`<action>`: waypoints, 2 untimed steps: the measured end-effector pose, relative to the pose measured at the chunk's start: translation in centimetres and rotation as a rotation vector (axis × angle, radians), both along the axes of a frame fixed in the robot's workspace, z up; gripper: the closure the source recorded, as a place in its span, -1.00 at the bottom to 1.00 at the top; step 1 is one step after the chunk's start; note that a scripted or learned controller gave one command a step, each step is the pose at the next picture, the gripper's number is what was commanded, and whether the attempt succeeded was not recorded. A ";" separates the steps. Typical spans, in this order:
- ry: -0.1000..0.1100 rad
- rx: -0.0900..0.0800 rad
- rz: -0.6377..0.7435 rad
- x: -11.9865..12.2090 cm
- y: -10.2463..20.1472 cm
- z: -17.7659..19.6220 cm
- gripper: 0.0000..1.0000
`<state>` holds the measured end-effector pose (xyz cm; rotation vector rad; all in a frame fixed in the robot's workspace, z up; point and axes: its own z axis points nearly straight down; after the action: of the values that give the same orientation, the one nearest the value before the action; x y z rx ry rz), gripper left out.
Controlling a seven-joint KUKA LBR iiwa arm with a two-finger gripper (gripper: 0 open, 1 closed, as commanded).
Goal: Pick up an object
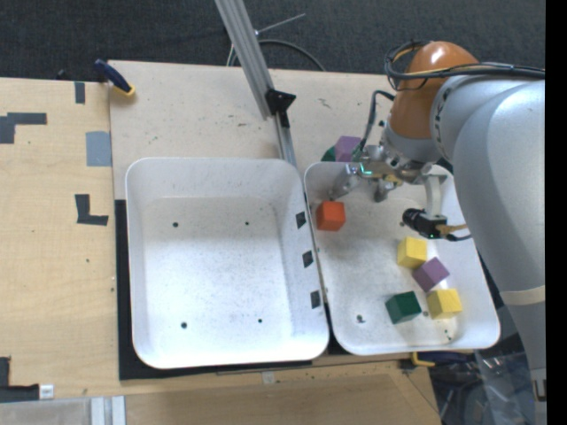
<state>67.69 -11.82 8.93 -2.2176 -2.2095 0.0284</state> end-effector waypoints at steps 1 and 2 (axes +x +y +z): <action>-0.026 0.006 0.007 -4.6 4.1 10.8 -1.00; -0.012 0.002 -0.003 -7.4 -4.3 3.8 -1.00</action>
<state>60.29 -16.08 12.70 -2.2259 -2.2110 0.0133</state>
